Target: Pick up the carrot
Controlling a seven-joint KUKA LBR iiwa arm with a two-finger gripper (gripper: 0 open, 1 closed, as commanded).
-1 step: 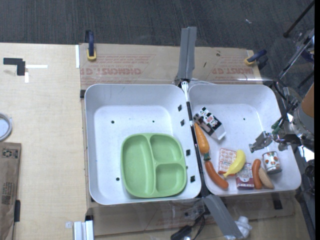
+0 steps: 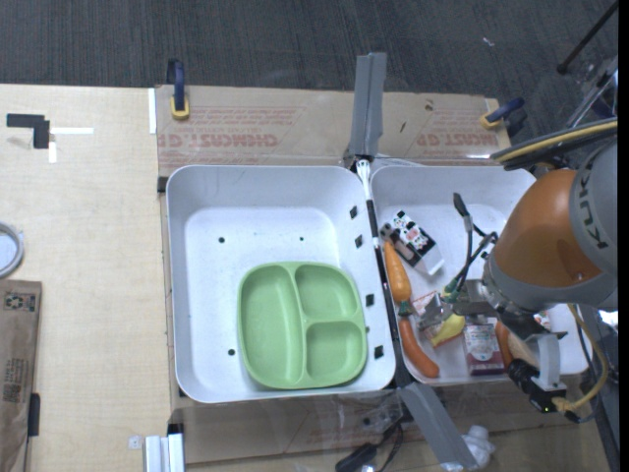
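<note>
The long orange carrot (image 2: 397, 271) lies in the right white bin (image 2: 511, 180), close along its left wall, with a second, redder-orange carrot-shaped piece (image 2: 417, 350) lying below it near the bin's front edge. Just right of the carrot sit a small black-and-white box (image 2: 411, 236) and a yellow banana-like piece (image 2: 448, 328), where the grey arm's gripper (image 2: 439, 310) hangs low over the clutter. The left white bin (image 2: 187, 264) holds a pale green three-compartment plastic plate (image 2: 300, 324).

Grey arm (image 2: 590, 180) with a broad orange band (image 2: 545, 229) and black cables.
</note>
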